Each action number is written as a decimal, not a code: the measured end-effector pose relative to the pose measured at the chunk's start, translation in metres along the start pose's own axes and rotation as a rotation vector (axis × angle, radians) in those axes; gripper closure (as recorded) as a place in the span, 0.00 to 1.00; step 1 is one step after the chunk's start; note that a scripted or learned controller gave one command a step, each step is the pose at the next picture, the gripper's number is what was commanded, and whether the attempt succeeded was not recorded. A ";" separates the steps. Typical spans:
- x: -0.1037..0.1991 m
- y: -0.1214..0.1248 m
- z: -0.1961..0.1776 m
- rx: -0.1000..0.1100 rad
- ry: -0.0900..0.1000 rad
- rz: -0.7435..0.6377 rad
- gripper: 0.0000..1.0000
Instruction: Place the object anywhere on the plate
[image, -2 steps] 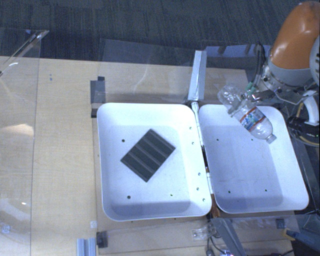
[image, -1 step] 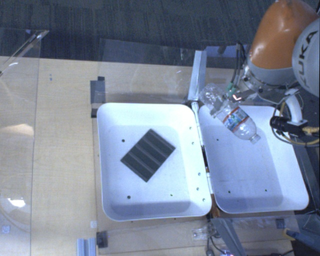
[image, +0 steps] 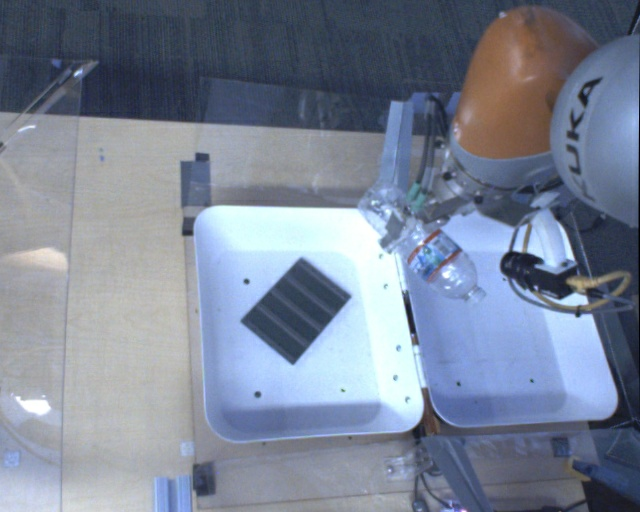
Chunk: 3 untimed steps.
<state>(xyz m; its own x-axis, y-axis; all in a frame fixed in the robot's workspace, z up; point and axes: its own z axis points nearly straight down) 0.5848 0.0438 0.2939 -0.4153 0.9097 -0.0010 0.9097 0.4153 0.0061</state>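
Here I am, reaching in over the seam between the two bins, and the job is not done yet. The plate (image: 297, 309), that dark ribbed square, sits tilted in the middle of the left bin (image: 225, 400) with nothing on it. The bottle (image: 440, 264) is over in the right bin (image: 520, 390), near its top left corner, just beside the dividing wall and slanted with its cap end pointing down and right. So what's left, as I judge it: get the bottle across the wall and down onto the plate. Now my gripper (image: 402, 215): it's right at the bottle's upper end, touching or very nearly. Clear plastic, glare and my own wrist muddle the view, so whether my jaws are apart or closed on it, I cannot tell.
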 end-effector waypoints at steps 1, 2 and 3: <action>0.052 0.014 0.044 0.002 0.001 -0.038 1.00; 0.051 0.016 0.033 -0.004 0.001 -0.038 1.00; 0.051 0.017 0.022 -0.010 0.002 -0.040 1.00</action>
<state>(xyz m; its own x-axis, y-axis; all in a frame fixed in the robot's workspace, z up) 0.5793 0.0977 0.2720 -0.4510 0.8925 0.0002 0.8924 0.4509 0.0157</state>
